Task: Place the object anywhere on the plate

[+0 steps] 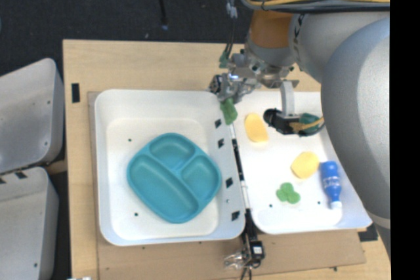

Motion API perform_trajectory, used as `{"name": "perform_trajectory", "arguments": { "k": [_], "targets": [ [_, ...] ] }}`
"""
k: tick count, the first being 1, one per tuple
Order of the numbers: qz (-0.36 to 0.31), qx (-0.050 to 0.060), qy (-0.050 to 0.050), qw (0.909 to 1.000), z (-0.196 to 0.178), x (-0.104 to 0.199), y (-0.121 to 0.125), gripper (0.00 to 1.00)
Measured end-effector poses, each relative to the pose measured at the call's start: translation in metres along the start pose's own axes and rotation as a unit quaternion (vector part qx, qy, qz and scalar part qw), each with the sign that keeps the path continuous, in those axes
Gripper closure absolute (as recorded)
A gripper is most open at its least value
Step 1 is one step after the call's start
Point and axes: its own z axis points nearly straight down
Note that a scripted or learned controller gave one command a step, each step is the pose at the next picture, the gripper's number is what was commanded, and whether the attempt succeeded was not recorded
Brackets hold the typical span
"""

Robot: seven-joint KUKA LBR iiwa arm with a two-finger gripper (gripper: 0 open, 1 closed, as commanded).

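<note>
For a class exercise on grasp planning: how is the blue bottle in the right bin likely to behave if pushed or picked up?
The blue bottle lies on its side, so a sideways push would probably roll it. It looks like small smooth plastic, likely light and somewhat slippery between fingers. Its rounded body may twist out of a loose pinch.

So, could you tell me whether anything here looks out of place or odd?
Nothing looks spilled or damaged. One oddity: a small green object sits below the gripper, over the divide between the bins, not in either bin.
</note>
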Motion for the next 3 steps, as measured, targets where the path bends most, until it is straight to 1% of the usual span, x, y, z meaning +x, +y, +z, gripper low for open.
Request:
{"name": "perform_trajectory", "arguments": {
  "k": [1,2,3],
  "targets": [
    [-0.001,0.000,0.000,1.0000,-0.015,0.047,-0.002,1.00],
    [0.000,0.000,0.000,1.0000,-0.014,0.098,0.012,1.00],
    [-0.001,0.001,0.000,1.0000,-0.014,0.099,0.012,0.00]
  ]
}}
